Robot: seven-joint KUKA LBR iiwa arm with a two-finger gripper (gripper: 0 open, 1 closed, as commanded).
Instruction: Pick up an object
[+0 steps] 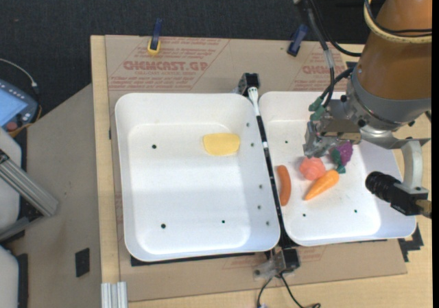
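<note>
A grey arm [394,39] with an orange band reaches in from the right over the right bin [363,228], one of two shallow white bins set side by side on a cardboard-topped desk [110,94]. Its claw [317,151] hangs low over a small cluster of toy food in the middle of that bin, just above a pink piece [313,168]. Whether the claw is apart or together cannot be told from this angle, and nothing can be seen held in it.

Beside the pink piece, to its right, lies a carrot [322,185], tilted with its thick end toward the upper right, touching or almost touching the pink piece. A purple piece [343,153] with a green part sits just behind the carrot, partly hidden by the wrist. A second orange piece [283,184], long and rounded, lies near the bin's left wall, close to the divider between the bins and a little apart from the cluster.

The left bin [137,121] holds one yellow piece [221,144], flat and oval, in its upper right part, well apart from the others.

A yellow clamp [155,43] and a blue clamp [298,39] grip the far edge of the cardboard.
</note>
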